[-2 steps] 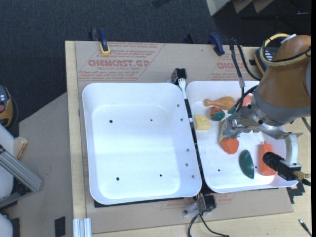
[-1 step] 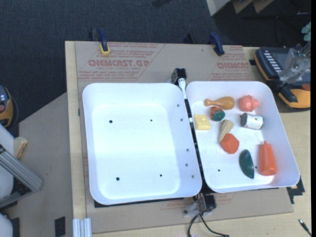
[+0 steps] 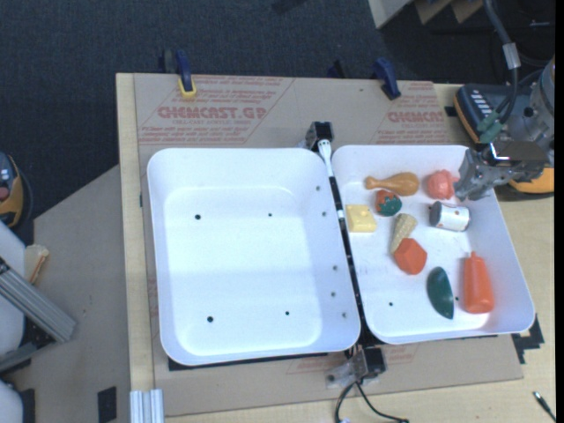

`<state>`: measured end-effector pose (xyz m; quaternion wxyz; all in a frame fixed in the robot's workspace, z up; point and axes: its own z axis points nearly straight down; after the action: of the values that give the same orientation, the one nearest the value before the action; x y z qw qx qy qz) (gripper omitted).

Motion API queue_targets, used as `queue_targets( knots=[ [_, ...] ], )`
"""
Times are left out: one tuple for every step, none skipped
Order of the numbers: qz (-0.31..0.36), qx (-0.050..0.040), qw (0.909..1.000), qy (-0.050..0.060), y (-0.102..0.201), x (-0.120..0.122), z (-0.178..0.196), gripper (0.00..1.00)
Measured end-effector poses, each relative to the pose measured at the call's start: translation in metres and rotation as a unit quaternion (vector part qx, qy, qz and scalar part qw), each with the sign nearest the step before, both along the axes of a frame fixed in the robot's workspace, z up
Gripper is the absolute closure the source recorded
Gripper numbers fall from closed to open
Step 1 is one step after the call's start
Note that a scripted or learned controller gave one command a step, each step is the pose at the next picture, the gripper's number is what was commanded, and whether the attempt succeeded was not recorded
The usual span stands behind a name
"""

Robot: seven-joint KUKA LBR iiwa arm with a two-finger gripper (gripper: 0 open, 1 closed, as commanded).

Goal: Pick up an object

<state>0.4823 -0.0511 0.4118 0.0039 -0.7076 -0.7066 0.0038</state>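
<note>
The right bin [image 3: 507,236] holds several toy items. Along its far side lie a tan drumstick [image 3: 394,182] and a pink-red ball [image 3: 439,184], with a small green and red piece [image 3: 388,204] just nearer. A yellow block [image 3: 359,218], a cream cone [image 3: 403,228] and a white cylinder with a dark end [image 3: 449,216] sit mid-bin. Nearer the front are a red-orange lump [image 3: 410,256], a dark green piece [image 3: 441,292] and an orange bottle shape [image 3: 476,283]. My gripper [image 3: 473,183] hangs at the bin's far right corner, just right of the ball and above the cylinder.
The left bin [image 3: 167,236] lies beside the right one, the two meeting along a black-edged seam. Blue clamps [image 3: 185,70] hold the brown board at its far edge. The arm's grey wrist and yellow-orange gear [image 3: 520,139] crowd the right side.
</note>
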Motion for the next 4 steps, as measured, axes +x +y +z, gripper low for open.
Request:
queue_targets(
  knots=[
    [-0.001,0.0002,1.0,0.0,-0.016,-0.004,-0.09,1.0],
    [0.001,0.0009,1.0,-0.001,0.006,-0.004,-0.155,1.0],
    [-0.002,-0.0042,0.9998,-0.017,-0.096,-0.003,0.091,1.0],
    [-0.001,0.0007,1.0,-0.001,-0.128,-0.004,-0.032,1.0]
  ],
)
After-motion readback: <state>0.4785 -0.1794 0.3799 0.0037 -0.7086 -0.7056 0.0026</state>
